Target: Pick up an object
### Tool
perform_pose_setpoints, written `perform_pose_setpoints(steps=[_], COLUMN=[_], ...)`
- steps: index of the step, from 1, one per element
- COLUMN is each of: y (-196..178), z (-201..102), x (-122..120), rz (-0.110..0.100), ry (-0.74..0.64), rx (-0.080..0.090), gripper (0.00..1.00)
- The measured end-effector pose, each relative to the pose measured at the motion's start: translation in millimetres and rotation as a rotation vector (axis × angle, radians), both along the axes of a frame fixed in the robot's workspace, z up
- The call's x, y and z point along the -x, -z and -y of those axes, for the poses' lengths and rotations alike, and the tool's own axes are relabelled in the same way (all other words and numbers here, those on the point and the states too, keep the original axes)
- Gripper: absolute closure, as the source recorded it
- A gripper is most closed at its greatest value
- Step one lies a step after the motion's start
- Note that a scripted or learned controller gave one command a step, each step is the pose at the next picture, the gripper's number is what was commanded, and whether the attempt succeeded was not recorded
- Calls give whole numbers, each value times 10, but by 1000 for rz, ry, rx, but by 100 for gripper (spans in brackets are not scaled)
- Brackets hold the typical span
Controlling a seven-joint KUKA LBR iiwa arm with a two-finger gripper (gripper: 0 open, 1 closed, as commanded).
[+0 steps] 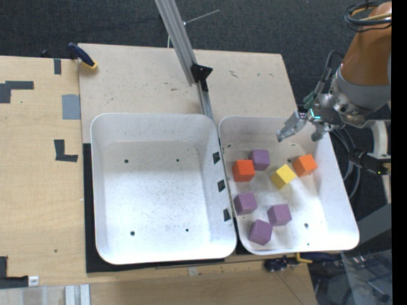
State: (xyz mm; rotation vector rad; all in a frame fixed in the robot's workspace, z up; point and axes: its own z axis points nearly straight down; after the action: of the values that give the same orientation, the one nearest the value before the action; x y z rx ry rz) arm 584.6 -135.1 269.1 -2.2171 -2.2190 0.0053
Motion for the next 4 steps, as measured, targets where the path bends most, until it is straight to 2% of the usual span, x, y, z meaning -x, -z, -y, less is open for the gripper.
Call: perform_pose_setpoints(steps=[1, 2, 3, 4], y=[-27, 467, 1116, 1497], z=[0, -49, -40, -46], x=[-8, -84, -48, -69], rz=[4, 0, -3, 10], ry=[-1, -1, 0, 1], rx=[1, 1, 1, 2], gripper=[0, 0, 0, 0])
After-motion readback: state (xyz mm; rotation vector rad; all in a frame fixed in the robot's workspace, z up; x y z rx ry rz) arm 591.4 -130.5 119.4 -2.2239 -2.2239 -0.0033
